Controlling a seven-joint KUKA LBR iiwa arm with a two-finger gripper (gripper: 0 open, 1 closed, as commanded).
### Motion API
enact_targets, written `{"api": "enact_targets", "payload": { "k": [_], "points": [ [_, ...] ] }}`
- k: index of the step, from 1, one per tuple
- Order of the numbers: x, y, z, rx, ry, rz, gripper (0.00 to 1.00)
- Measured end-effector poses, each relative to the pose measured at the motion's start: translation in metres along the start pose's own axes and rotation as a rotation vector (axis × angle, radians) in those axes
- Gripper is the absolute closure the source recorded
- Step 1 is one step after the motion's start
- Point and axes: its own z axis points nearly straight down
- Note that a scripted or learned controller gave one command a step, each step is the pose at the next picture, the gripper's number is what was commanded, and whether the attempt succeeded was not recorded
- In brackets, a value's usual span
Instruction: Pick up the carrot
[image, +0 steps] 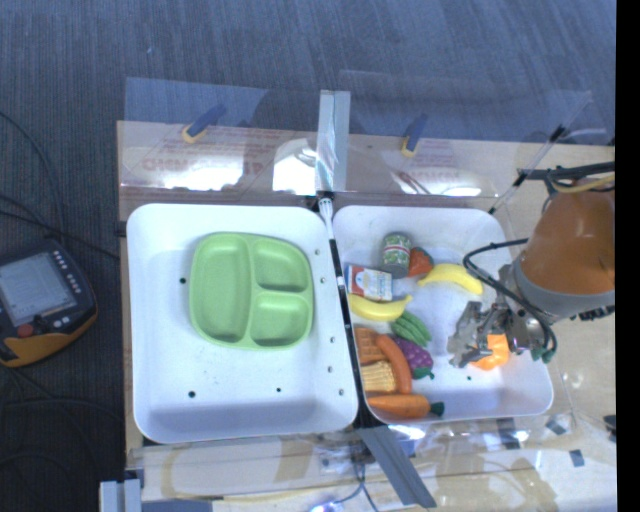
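Two white bins sit side by side on the table (200, 165); the left bin (160, 400) has one green divided plate (252, 290), and the right bin (520, 400) has two bananas (452, 277), a can (397, 247) and more toy food piled along its left wall. The carrot (398, 405) lies at the near edge of that pile; the gripper (480, 345) hangs over the bin's right part near a small orange piece (492, 352), can't tell if it's spread or pinched. Dark grey carpet (300, 50) all round, with a handheld controller (45, 300) on the floor to the left.

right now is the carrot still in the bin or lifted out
In the bin: the carrot lies flat along the right bin's near edge, apart from the gripper.
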Motion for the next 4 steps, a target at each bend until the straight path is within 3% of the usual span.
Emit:
{"api": "enact_targets", "payload": {
  "k": [1,2,3,4],
  "points": [
    [0.032,0.107,-0.101,-0.003,-0.010,-0.021,1.00],
    [0.029,0.066,-0.004,-0.002,-0.006,-0.423,1.00],
    [-0.001,0.122,-0.065,-0.002,-0.008,-0.422,1.00],
    [0.004,0.058,-0.161,0.002,-0.009,-0.569,1.00]
  ]
}}
